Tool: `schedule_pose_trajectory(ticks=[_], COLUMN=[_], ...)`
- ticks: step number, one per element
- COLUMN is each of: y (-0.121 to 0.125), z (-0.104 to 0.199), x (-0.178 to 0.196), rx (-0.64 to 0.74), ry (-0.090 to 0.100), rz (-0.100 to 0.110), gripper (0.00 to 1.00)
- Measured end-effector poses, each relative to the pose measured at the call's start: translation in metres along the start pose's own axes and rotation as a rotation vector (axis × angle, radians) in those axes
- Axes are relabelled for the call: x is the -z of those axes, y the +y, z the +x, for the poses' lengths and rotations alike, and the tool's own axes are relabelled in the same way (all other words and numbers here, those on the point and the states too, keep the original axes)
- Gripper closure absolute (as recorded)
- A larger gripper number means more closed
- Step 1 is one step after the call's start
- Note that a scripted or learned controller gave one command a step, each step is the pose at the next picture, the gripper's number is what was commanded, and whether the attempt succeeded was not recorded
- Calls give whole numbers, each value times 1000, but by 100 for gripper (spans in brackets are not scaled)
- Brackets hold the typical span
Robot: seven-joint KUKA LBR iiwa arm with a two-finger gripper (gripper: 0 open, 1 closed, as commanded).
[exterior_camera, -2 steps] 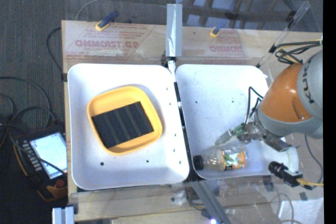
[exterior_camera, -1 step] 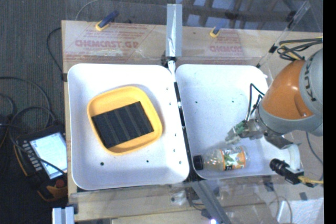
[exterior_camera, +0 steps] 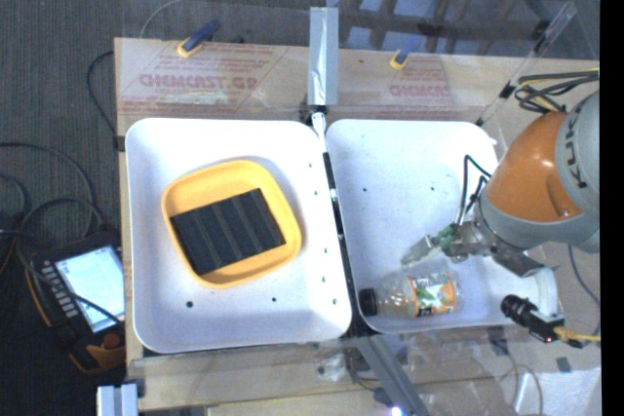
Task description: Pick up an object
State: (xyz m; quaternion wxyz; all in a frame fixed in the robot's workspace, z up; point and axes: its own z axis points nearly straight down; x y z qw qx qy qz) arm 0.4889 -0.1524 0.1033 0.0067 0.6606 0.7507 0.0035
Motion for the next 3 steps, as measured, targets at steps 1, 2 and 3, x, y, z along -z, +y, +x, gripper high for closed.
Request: schedule_pose_trajectory(ticks=[1, 2, 3], y=[-5, -2, 1], z=[3, 6, 6], x=[1, -11, 0], rx=[43, 46, 47], ry=[4, 0, -1], rz=[15, 6, -1], gripper=[0, 0, 100])
